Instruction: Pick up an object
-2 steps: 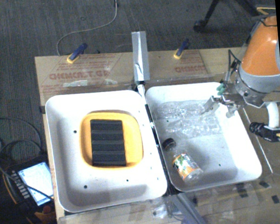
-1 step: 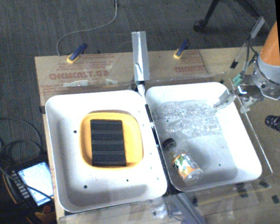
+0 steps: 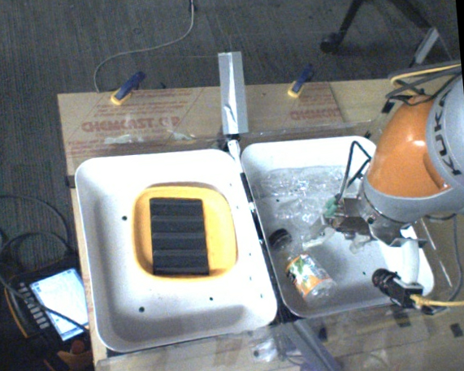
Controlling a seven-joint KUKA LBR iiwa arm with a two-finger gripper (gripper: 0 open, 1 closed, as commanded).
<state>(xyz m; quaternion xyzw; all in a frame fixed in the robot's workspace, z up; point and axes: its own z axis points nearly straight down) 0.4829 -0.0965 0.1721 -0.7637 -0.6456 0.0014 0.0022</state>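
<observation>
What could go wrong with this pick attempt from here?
The end effector sits among crumpled clear plastic wrap in the right white bin; it may snag or slip off that. The small black round object and the orange-green packet lie close together, so the wrong one might be nudged.
</observation>
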